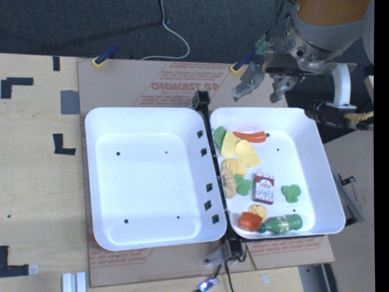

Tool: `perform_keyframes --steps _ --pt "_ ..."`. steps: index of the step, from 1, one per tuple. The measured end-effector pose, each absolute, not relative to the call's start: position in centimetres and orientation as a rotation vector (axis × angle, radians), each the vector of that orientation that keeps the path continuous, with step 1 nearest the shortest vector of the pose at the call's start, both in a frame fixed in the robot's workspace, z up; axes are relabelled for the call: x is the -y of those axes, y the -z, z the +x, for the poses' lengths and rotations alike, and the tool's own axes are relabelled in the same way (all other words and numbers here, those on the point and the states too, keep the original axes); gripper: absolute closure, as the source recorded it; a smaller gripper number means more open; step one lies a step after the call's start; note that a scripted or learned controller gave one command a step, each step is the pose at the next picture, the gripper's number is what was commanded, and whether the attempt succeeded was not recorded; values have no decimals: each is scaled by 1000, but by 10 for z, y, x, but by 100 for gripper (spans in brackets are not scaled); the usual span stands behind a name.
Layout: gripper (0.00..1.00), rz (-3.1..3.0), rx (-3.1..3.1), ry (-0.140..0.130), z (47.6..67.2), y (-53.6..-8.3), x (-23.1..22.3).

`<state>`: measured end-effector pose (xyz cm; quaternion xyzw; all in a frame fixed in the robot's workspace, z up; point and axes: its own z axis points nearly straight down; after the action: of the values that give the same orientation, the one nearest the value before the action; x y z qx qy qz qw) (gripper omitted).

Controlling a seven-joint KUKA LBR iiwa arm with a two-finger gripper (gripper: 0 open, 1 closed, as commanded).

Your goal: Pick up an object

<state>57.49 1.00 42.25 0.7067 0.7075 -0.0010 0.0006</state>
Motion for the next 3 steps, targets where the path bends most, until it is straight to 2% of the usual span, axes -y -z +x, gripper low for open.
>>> perform_keyframes --steps 1,2,3 --pt "100 2211 -2225 -13 543 -523 -65" --pt "100 2221 -2220 -3 482 -537 -36" --pt "100 2224 -2218 2 489 -535 5"
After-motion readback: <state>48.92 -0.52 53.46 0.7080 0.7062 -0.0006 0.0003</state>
